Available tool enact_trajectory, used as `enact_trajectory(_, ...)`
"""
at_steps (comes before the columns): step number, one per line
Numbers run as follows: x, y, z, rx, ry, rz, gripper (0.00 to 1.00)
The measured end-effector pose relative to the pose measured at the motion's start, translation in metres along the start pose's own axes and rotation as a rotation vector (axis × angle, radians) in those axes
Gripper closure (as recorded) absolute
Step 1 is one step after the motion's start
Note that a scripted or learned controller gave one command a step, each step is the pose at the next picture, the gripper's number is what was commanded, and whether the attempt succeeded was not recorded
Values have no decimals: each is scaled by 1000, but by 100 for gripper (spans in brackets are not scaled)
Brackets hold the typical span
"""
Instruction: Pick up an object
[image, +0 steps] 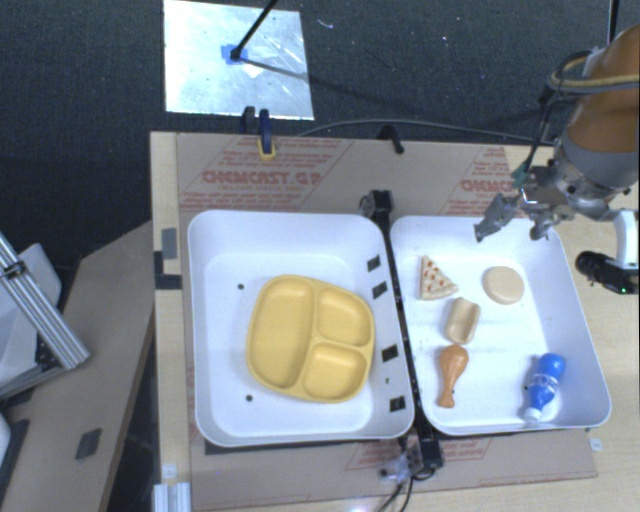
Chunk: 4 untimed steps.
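Tool hovering over far rim of right bin, jaws spread, gripping nothing, likely lining up descent. Pizza slice, bun, drumstick, blue bottle lying below.

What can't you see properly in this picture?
- The arm, camera view: its upper part is cut off by the picture's edge.
- The blue bottle, camera view: its label is too small to read.
- The round beige thing, camera view: too small to tell what food it is.
- The left bin, camera view: the yellow plate hides the floor under it.
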<state>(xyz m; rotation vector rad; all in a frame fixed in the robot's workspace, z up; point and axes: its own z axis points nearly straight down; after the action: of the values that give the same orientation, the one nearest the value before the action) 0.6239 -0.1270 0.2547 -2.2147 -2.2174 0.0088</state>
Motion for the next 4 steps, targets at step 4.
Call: enact_trajectory(4,1,7,132,-7,-1,-1,0)
